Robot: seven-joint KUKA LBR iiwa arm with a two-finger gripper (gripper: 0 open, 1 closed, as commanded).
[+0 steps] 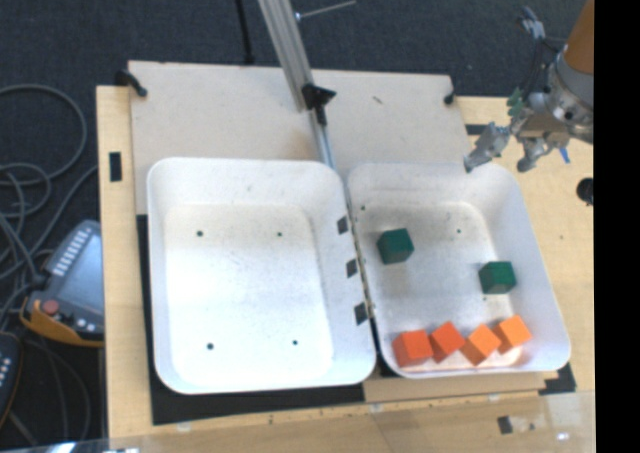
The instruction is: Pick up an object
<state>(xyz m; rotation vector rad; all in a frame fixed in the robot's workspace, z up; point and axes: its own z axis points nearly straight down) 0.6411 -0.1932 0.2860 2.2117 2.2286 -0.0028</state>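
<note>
My gripper [507,148] hangs spread and empty over the right bin's [535,241] far rim; I'm approaching, and next must descend squarely onto the nearest green cube [497,277]

The grey arm with its orange band [582,36] is cut off at the right edge, only the wrist being shown. The grey handheld control pendant [68,281] is clipped at the left edge. The slanted aluminium rail [282,26] is cropped at the top.
</note>
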